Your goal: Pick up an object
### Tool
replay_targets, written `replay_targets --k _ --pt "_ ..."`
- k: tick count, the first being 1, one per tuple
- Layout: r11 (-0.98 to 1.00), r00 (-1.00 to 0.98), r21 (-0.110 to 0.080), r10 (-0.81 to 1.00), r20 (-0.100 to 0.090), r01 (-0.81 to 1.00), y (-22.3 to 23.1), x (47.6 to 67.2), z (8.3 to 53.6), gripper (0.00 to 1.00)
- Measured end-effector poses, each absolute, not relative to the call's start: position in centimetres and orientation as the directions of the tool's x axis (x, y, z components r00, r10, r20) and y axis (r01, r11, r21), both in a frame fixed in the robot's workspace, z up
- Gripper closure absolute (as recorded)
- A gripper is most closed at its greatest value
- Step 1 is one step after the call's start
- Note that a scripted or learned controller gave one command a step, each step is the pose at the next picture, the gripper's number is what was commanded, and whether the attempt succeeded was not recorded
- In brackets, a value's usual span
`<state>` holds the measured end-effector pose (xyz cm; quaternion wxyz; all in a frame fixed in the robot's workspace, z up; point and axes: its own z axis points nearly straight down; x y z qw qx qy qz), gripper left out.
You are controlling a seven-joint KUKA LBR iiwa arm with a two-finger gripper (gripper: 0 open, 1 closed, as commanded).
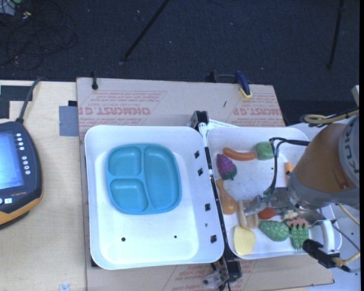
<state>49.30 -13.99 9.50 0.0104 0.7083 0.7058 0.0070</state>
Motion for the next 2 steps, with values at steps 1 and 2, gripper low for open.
replay_targets --k 1,2 --pt "-0.002 0.002 0.022 1.000 -0.001 1.000 -14.0 49.4 10.6 1.00" --pt "0.007 -0.007 0.003 1.000 0.002 1.000 -5.7 49.9 19.2 1.00"
